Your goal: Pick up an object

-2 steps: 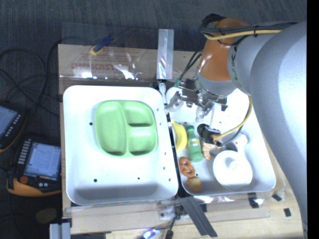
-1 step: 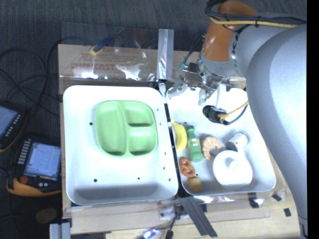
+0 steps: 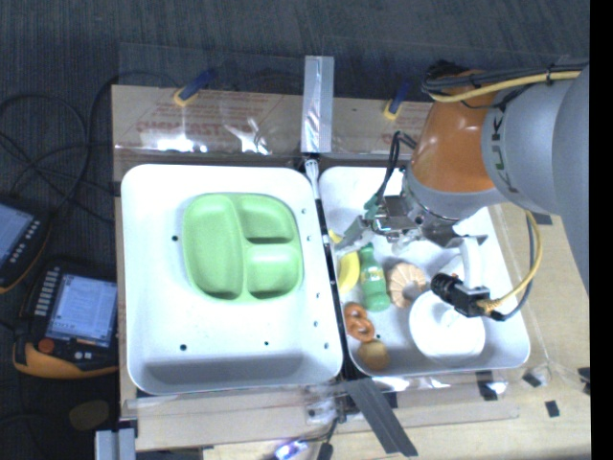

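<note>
- Left bin [image 3: 144, 286]: I logged one green tray [image 3: 241, 244] in it, three compartments, lying flat near the middle.
- Right bin [image 3: 512, 348]: I counted the clutter toward its 7 o'clock half.
- Banana [image 3: 349, 268]: yellow, against the bin's 9 o'clock wall.
- Bottle [image 3: 373, 283]: green, lying just at 3 o'clock of the banana, touching or nearly so.
- Shell [image 3: 406, 280]: ribbed, peach-coloured, at 3 o'clock of the bottle.
- Pretzel [image 3: 358, 321]: orange-brown, at 6 o'clock of the bottle.
- Brown lump [image 3: 373, 355]: round, at 6 o'clock of the pretzel, near the bin's corner.
- Plate [image 3: 445, 329]: white, at 5 o'clock of the shell.
- Gripper [image 3: 388, 220]: it hung over the bin's 11 o'clock part, at 12 o'clock of the bottle; I could not tell how the claw stood, and saw nothing in it.
</note>
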`<action>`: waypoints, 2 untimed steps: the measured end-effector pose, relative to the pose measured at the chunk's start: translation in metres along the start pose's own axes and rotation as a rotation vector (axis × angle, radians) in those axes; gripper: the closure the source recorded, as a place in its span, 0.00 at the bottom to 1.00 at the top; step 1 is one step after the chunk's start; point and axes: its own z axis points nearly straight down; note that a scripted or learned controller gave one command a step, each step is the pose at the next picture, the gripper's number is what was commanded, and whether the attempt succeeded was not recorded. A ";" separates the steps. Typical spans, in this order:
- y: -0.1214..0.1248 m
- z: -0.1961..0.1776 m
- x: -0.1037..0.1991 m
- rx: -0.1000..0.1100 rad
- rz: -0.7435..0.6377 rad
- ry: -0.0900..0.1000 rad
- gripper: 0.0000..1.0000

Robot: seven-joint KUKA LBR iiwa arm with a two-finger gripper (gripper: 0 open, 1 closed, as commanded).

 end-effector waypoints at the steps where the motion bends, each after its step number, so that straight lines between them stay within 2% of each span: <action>1: -0.044 0.039 -0.060 0.000 -0.073 0.000 0.00; 2: -0.052 0.094 -0.073 -0.011 -0.294 -0.002 0.00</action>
